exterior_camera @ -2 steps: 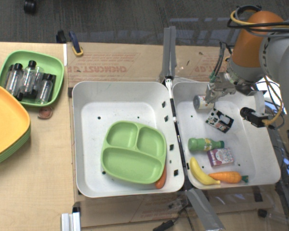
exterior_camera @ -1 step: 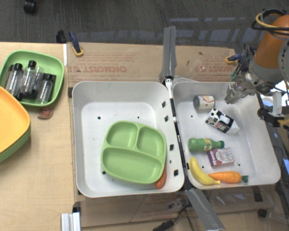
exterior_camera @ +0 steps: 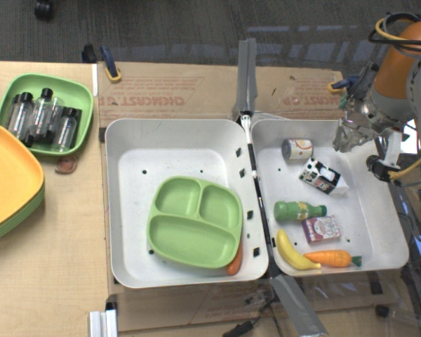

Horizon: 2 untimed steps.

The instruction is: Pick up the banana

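The grey arm with its orange band (exterior_camera: 398,76) reached in from the right and hung over the upper right corner of the right-hand shallow white bin (exterior_camera: 379,188). Its wrist pointed down and to the left, and the two-finger gripper (exterior_camera: 345,140) sat just above the bin's far right rim. The metal fingers blurred into the wrist hardware at that spot, so it could not be told whether they stood wide or narrow; nothing showed between them.

The curved yellow banana (exterior_camera: 292,252) lay well apart from the gripper, in the near left corner of the same bin. It rested flat on the bin floor, its upper tip toward the small green plastic bottle (exterior_camera: 299,210) and its lower end curling right, where it touched or nearly touched the orange toy carrot with a green stub (exterior_camera: 330,259). Its skin looked smooth and evenly yellow.

Just above the carrot lay a small pink printed packet (exterior_camera: 321,229). Farther back sat a small tin can on its side (exterior_camera: 297,149) and a black-and-white patterned box (exterior_camera: 320,176), the latter nearest the gripper.

In the left-hand white bin (exterior_camera: 126,160) a light green three-compartment plate (exterior_camera: 195,222) lay flat, with what seemed to be an orange object (exterior_camera: 234,265) peeking from under its near right edge.
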Each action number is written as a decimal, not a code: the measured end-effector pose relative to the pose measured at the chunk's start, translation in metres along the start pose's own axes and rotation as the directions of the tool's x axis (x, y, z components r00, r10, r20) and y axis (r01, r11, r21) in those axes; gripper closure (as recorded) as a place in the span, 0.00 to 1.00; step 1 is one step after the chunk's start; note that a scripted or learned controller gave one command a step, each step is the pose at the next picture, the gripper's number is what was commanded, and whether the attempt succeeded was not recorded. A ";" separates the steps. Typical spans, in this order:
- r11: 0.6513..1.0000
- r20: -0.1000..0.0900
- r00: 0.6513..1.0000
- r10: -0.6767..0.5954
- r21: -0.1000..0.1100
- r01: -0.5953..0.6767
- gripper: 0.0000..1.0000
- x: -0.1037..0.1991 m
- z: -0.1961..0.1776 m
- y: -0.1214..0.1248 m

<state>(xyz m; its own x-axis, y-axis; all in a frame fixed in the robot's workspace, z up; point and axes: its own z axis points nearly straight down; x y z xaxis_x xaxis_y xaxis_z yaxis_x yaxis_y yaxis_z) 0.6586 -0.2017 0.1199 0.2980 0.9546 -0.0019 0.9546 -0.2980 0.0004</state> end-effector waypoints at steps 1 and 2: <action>0.989 -0.001 0.989 0.148 0.001 -0.148 1.00 0.007 0.006 -0.002; 0.921 0.000 0.921 0.389 0.001 -0.389 1.00 0.008 0.003 -0.002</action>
<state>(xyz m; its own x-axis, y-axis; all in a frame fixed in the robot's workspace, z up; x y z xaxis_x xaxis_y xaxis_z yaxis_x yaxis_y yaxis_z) 0.6588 -0.1934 0.1171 0.6459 0.7634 -0.0012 0.7634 -0.6459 0.0006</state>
